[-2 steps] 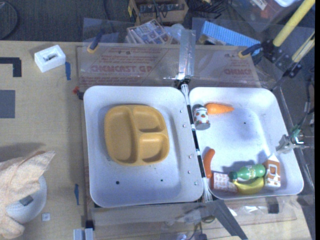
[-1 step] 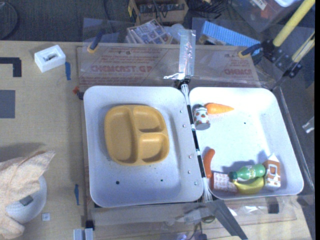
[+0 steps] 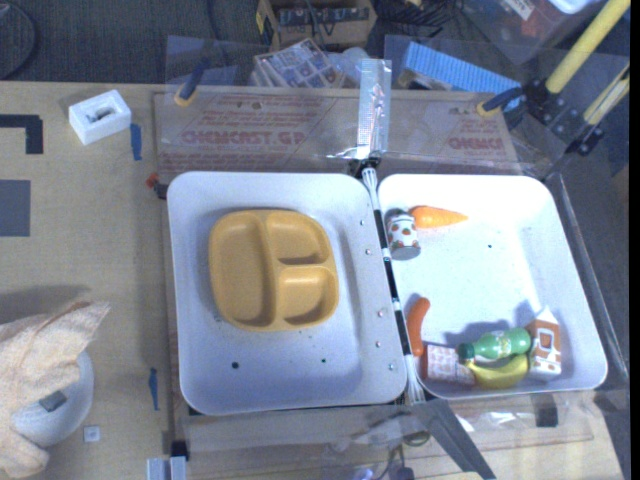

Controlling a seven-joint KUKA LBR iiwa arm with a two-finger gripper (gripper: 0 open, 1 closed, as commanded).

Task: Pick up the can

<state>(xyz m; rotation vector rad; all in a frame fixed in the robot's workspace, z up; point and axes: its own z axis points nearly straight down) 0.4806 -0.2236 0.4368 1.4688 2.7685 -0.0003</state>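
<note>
Can (image 3: 402,232) beside carrot (image 3: 438,217)

1. Left bin (image 3: 200,368): white, holding a mustard-yellow divided tray (image 3: 272,268).
2. Right bin (image 3: 520,268): white.
3. Can (image 3: 402,232): white with dark spots.
4. Carrot (image 3: 438,217): orange.
5. Near right: green bottle (image 3: 497,345), yellow banana (image 3: 500,371), small white-and-orange carton (image 3: 545,343).
6. Worktop (image 3: 70,238): pale tan.
</note>
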